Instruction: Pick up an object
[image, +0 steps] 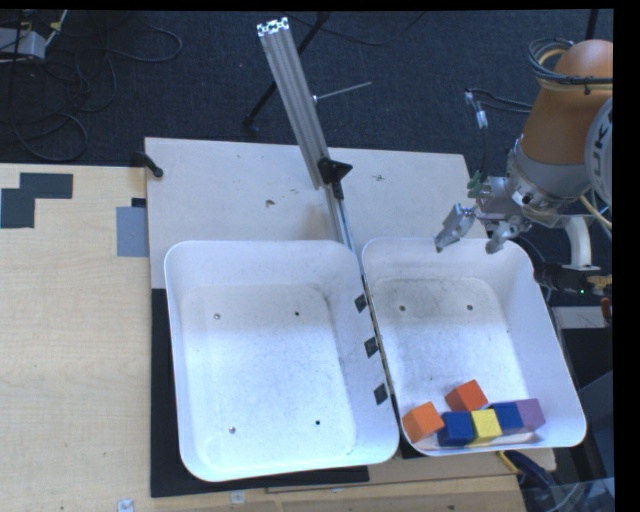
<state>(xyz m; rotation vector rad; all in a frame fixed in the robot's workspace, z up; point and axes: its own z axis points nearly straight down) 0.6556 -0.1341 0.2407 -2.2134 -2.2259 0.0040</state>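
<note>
Gripper (468, 236) spread and carrying nothing, poised over the far rim of the right bin (545, 300).

I note its two fingers splayed apart above that rim. The blocks sit well apart from it, clustered in the bin's near corner: orange (423, 418), red-orange (465, 396), blue (458, 428), yellow (486, 423), a second blue (508, 416), purple (530, 411).

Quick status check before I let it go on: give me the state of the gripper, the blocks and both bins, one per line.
gripper: fingers open, holding nothing, above the far edge of the right bin.
blocks: clustered in the near corner of the right bin, lying loose, none gripped.
right bin: holds all the blocks.
left bin: no blocks in it.
</note>
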